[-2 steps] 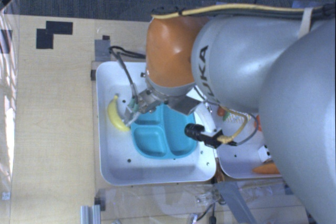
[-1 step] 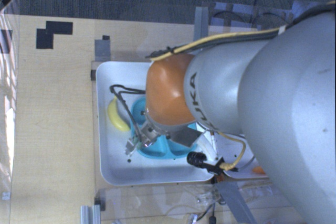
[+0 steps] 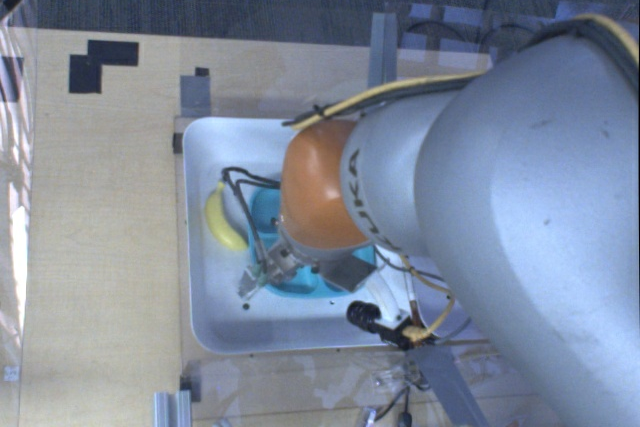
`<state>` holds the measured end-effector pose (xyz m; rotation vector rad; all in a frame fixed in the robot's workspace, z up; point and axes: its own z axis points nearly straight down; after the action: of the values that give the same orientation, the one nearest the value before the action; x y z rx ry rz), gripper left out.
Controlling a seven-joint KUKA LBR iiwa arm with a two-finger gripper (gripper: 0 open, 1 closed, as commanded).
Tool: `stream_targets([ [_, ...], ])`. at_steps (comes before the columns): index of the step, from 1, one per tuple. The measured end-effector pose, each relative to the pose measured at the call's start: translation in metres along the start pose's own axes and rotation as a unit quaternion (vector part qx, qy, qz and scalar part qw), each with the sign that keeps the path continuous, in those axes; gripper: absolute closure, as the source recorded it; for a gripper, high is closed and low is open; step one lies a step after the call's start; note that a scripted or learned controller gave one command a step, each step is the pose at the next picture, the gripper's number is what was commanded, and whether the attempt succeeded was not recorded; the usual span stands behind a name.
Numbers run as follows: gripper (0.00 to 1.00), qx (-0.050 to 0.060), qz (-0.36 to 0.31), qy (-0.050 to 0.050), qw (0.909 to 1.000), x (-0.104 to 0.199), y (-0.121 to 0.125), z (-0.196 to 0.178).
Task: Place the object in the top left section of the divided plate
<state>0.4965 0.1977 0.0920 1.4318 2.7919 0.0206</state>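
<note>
A blue divided plate (image 3: 268,215) lies in the left white bin (image 3: 200,315), mostly covered by my arm. A yellow banana-shaped object (image 3: 221,220) rests on the bin floor just beyond the plate's left edge. My gripper (image 3: 253,283) hangs low over the plate's near left part, below the orange wrist band. Its metal tip points toward the bin floor. The banana-shaped object is a short way up and left of the gripper, apart from it. Most of the plate's sections are hidden.
The big grey arm (image 3: 500,215) covers the right half of the view and the second bin. Black and yellow cables (image 3: 395,325) dangle near the bin's front wall. The wooden bench (image 3: 100,215) spreads out to the left.
</note>
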Motion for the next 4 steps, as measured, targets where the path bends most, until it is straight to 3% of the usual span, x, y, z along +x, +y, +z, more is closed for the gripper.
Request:
stream_targets([
  [1, 0.0, 0.004, 0.043, -0.001, 0.9991, -0.04, 0.038, -0.034],
  [2, 1.0, 0.002, 0.043, -0.001, 0.9991, -0.04, 0.04, -0.045],
  [3, 1.0, -0.003, -0.047, -0.005, 0.9989, -0.005, 0.042, -0.013],
  [4, 1.0, 0.001, -0.048, -0.003, 0.9988, -0.012, -0.015, -0.233],
])
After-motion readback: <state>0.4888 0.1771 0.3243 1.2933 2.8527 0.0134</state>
